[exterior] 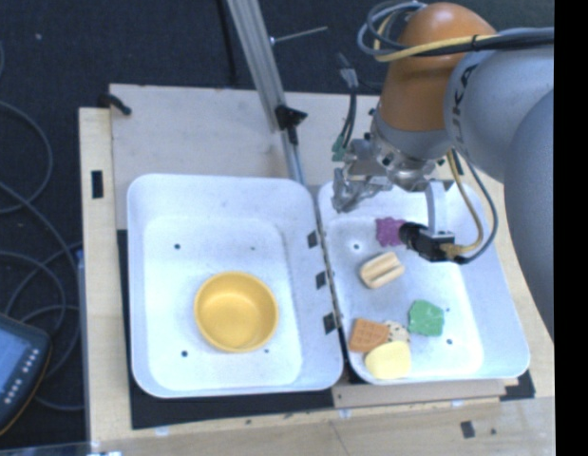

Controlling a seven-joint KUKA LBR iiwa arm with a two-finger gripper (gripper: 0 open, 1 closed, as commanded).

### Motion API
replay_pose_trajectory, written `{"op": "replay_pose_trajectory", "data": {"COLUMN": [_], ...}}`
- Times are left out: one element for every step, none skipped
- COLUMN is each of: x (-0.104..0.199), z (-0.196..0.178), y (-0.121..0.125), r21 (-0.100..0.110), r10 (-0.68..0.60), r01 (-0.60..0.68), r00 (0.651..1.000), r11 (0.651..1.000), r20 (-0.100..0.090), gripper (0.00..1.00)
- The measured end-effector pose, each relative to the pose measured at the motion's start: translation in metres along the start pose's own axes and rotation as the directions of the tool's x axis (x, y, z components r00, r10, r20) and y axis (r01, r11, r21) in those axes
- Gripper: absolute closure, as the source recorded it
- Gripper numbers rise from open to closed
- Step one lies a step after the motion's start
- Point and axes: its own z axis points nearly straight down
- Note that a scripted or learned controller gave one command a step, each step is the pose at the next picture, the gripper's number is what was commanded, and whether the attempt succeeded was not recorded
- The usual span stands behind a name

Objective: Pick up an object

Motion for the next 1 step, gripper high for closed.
{"op": "replay_pose_trajectory", "data": {"x": [0.0519], "z": [0.0111], "y": [-0.0011], "r21": [0.002], "r10": [0.0], "r01": [0.0], "r00": [1.0], "r11": [1.0], "r20": [0.0], "gripper": [1.0]}}
